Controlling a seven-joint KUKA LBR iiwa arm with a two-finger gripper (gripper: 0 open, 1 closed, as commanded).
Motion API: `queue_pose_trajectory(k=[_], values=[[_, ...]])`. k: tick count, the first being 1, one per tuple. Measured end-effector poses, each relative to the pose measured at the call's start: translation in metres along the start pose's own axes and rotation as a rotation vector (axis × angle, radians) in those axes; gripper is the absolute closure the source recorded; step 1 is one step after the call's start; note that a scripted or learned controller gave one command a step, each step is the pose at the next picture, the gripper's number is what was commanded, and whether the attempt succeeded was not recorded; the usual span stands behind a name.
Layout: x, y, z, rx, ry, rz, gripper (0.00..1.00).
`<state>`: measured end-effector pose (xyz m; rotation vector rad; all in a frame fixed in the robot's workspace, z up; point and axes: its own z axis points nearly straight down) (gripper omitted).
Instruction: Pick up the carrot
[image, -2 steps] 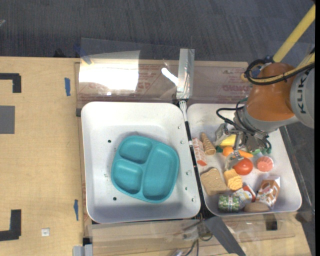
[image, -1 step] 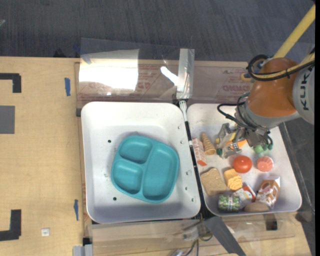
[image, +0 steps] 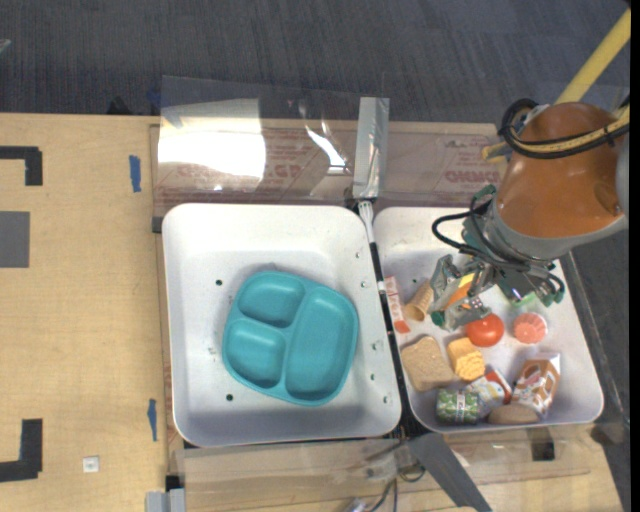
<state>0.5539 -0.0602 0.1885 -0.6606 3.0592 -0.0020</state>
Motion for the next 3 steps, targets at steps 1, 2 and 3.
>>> queue_pose_trajectory(k=[1,2,3], values=[[0.028,-0.023,0.085,0.001,-0.002,-0.188,1.00],[0.001,-0.009,-0.045,0.000,-0.001,-0.481,1.00],[0.025,-0.043,0.070,-0.013,0.009,-0.728,1.00]])
